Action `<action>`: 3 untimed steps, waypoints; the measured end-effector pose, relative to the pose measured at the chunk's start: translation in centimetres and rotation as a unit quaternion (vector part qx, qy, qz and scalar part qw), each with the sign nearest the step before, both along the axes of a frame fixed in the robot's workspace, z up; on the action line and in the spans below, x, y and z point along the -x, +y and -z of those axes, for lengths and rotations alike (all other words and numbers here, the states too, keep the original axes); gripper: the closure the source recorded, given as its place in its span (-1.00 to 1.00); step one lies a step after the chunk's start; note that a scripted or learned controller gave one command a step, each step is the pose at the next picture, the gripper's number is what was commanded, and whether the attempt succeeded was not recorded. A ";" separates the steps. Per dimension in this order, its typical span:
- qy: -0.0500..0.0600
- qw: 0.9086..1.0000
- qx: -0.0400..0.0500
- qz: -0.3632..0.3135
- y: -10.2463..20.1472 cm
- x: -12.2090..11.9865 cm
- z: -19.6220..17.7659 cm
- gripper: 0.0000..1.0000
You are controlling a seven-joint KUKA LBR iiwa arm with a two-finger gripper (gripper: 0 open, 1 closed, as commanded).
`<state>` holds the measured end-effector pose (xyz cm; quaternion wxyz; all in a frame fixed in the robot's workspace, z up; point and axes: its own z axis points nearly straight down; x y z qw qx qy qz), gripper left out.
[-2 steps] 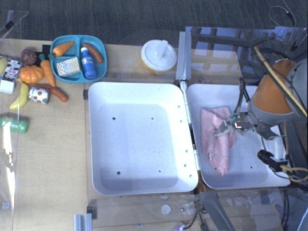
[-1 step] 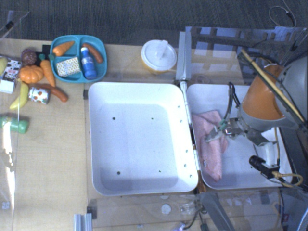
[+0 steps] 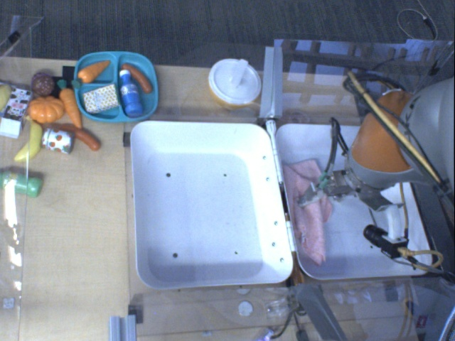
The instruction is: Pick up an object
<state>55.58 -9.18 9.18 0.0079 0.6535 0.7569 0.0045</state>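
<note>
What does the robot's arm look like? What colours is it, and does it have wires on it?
The robot arm is big, round and grey, with a bright orange band above the wrist. Thin yellow and black cables run across it. At the end sits a small metal two-finger gripper.

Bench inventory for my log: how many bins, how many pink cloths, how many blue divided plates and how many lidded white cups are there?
White bins: 2, left bin and right bin
Pink cloth: 1, lying in the right bin beside the gripper
Blue divided plate: 1
Lidded white cup: 1
Total: 5
</note>
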 end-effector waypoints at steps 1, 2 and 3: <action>-0.002 1.000 -0.001 -0.001 0.2 -0.2 -1.2 1.00; -0.001 1.000 -0.001 0.006 -3.2 -0.6 -0.1 1.00; 0.007 0.998 -0.002 0.069 1.1 -1.6 -9.3 1.00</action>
